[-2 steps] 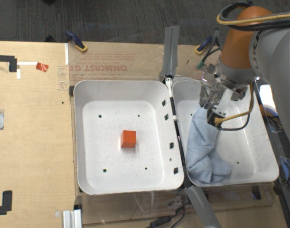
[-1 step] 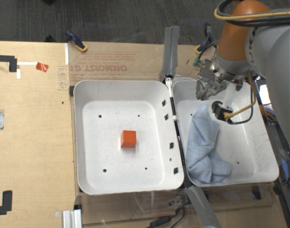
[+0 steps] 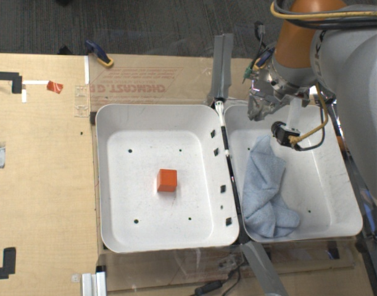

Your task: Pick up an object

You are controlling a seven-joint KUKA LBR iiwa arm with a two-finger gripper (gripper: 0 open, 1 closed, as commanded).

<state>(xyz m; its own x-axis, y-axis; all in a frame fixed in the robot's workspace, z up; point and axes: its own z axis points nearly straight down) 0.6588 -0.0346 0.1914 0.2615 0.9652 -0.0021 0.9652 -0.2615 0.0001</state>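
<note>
Camera view: the two-finger gripper [image 3: 260, 111] hangs over the right white bin's [image 3: 327, 224] far corner; its grip cannot be told. The crumpled grey-blue cloth [image 3: 266, 190] lies just below it, the small orange block [image 3: 167, 180] well left in the left white bin [image 3: 114, 221].

You see a bulky light-grey arm [image 3: 355, 60] with smooth rounded shells. Above the pincer [image 3: 260, 108] sits a glossy orange band [image 3: 302, 26], domed and wide. Yellow and black cables [image 3: 311, 14] loop over it. Just beside the pincer, the wrist is a cluster of dark metal parts and coloured wires; a black-and-yellow cable [image 3: 299, 137] curls below it.
</note>
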